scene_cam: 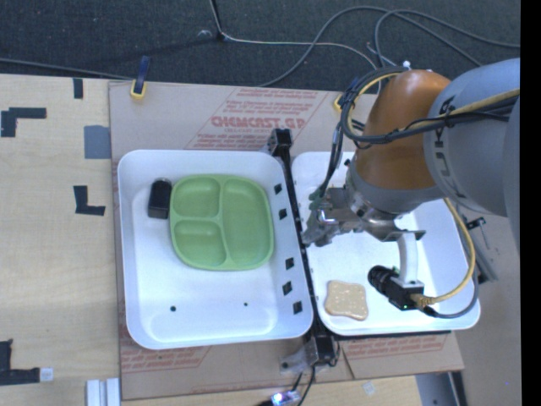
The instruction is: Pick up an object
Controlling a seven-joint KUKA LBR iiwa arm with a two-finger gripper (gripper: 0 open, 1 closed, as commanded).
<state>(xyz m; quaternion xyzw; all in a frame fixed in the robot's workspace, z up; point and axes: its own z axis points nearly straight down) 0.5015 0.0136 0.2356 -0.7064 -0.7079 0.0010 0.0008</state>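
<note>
The arm (423,134) hangs over the right bin (444,227), its gripper (325,218) near the divider; whether its jaws are released or clenched cannot be told. In the left bin (139,286) lie a green tray (221,222) and, touching its left edge, a black block (159,199). Nearest is a tan toast (347,299) at the right bin's front; a good pick likely means centring above it before descending. The cardboard (254,117) reads "CHEMCAST GP".

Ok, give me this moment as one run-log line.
arm: over right bin | toast piece: right bin, loose | green tray, black block: left bin | pick: not done
</note>
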